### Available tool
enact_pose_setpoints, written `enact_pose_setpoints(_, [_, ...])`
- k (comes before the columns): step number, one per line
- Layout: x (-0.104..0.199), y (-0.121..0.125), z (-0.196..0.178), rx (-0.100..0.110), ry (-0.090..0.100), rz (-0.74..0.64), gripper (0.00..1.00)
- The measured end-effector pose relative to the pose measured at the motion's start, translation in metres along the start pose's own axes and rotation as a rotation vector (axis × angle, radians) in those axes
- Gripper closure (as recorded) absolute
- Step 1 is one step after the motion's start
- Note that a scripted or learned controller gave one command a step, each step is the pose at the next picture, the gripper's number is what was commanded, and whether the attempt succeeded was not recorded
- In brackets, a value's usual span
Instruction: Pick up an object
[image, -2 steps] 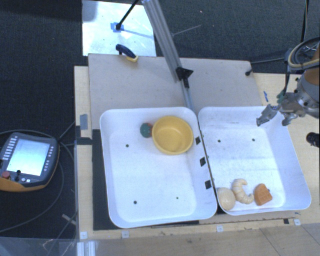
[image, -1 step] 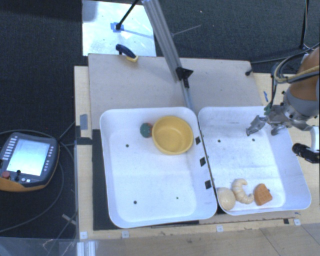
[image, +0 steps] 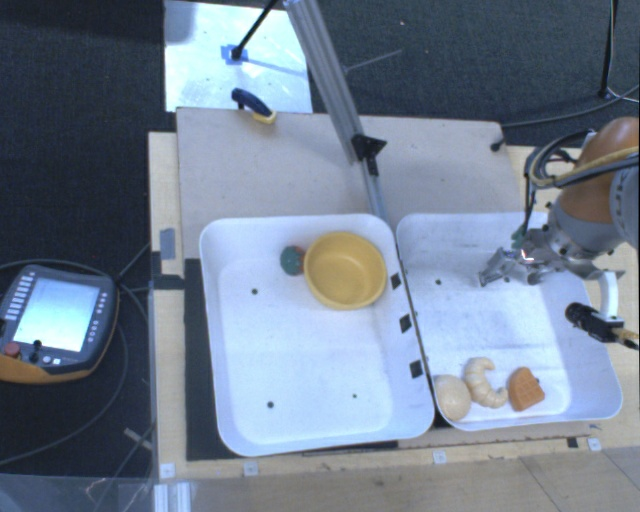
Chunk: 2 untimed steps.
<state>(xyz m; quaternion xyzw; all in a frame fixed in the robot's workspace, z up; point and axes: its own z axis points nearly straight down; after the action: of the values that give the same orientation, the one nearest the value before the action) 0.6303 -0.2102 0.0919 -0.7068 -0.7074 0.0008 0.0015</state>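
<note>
Three small food-like items sit along the near edge of the right bin (image: 560, 235): a pale egg-shaped piece (image: 452, 396) at the near-left corner, a cream croissant-shaped piece (image: 485, 381) touching or just beside it, and an orange-brown bread-like piece (image: 525, 389) next along. Bunched at the near wall, probably slid or dropped there, not placed on purpose. Any of them could be the pick target; the task names none.

Left bin (image: 230, 400) carries a yellow bowl (image: 345, 270), upright, near its far-right corner, with a small dark green ball-like thing (image: 291, 260) touching or just beside the bowl's left rim. Most of that bin's floor is bare.

Gripper (image: 497, 270) hangs over the far half of the right bin, toward its right side, well apart from the three near-edge items. Arm comes in over the bin's right wall, orange band above the wrist. Nothing visible between the fingers; whether they are spread or pinched, cannot tell, too small and blurred. Height above the bin floor also unclear.

Judgement: pick not done yet, looks like an approach or hover step. Nearest candidates lie toward the near edge, so the next move likely calls for travel that way and a descent. Risk: items crowd the wall and each other, so a finger may hit the bin wall or nudge a neighbour.

Teach pendant (image: 55, 320) lies off the bench on the left.
</note>
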Motion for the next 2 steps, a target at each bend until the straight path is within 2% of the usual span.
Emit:
enact_pose_setpoints(1, [0.000, 0.002, -0.014, -0.006, -0.002, -0.001, 1.00])
enact_pose_setpoints(2, [0.002, 0.002, -0.077, -0.009, -0.002, 0.000, 1.00])
